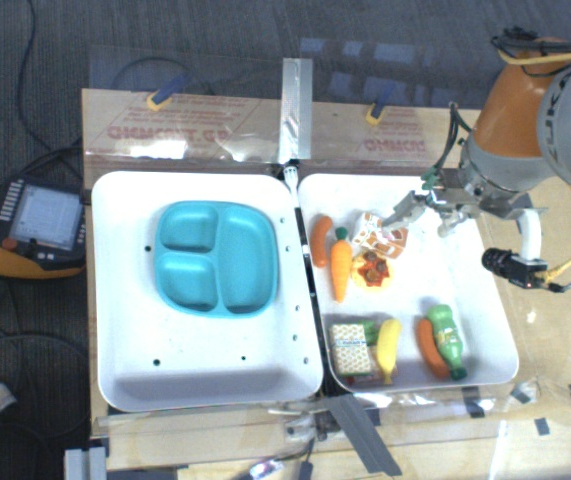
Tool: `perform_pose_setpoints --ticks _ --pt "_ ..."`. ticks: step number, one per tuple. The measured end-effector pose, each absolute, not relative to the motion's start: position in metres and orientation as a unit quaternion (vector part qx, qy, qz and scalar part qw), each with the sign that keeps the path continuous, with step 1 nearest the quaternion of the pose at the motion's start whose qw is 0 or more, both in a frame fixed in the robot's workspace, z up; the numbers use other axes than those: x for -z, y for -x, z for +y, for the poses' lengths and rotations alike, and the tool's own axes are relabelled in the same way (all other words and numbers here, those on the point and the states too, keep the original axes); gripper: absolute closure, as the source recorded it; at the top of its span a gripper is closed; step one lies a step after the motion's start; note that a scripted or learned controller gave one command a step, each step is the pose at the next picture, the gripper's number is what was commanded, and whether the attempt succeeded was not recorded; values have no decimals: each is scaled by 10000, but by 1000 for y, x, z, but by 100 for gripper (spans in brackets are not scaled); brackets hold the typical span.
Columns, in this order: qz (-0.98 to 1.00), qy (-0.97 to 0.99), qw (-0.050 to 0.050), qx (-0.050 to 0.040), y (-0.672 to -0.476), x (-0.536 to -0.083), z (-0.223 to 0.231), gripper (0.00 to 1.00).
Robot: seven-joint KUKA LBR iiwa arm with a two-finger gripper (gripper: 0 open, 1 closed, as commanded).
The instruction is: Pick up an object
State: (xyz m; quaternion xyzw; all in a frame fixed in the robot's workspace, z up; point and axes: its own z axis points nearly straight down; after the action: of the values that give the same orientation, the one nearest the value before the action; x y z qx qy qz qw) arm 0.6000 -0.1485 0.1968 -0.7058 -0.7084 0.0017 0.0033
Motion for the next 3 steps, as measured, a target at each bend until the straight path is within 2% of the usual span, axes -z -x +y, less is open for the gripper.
perform_pose_setpoints --ticks 1,2,3 --pt "-7120 7022 13 -27 -619 -93 -128 0" --pt "-7259 6878 24 -20 -608 -136 -116 0" --pt "-7732 6342 18 -15 -644 -221 -130 0"
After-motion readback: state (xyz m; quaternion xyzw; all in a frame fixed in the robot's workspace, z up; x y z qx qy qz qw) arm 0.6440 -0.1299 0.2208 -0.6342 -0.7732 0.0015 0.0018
